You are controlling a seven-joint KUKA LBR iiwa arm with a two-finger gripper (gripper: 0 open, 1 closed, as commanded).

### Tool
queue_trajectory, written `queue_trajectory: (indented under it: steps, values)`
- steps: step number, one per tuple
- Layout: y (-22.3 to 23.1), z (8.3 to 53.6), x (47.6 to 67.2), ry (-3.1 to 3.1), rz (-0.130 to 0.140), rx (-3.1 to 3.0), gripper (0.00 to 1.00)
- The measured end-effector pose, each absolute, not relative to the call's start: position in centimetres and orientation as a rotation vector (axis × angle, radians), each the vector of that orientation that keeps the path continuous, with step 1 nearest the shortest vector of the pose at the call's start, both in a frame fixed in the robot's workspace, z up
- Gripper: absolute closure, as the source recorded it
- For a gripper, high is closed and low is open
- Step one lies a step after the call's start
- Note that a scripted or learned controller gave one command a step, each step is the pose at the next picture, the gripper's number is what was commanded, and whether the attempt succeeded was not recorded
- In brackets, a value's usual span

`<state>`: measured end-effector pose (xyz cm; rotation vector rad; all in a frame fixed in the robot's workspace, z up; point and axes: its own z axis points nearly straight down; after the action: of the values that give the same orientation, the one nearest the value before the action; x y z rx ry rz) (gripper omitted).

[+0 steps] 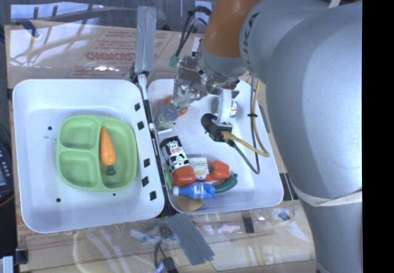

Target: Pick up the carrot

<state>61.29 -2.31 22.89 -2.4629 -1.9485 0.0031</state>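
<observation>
Carrot (108,147) lies in the green divided plate (77,167), along the ridge between compartments, in the left bin (37,204). Nothing covers it. Gripper (180,102) hangs over the far left part of the right bin (268,189), just above a small jar (165,117); cannot tell whether its fingers are spread or pressed together. Clutter sits at the right bin's near end: cow-print carton (174,154), red pepper toy (215,172), blue bottle (196,191). The bins' divider wall (154,155) lies between gripper and carrot.
</observation>
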Motion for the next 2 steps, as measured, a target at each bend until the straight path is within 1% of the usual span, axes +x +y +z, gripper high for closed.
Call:
queue_trajectory:
  steps: [1,2]
  values:
    - [-8.1,21.7,64.9,-2.133,0.003,-2.305,1.00]
    - [-12.6,22.5,65.7,-2.339,-0.001,-2.100,1.00]
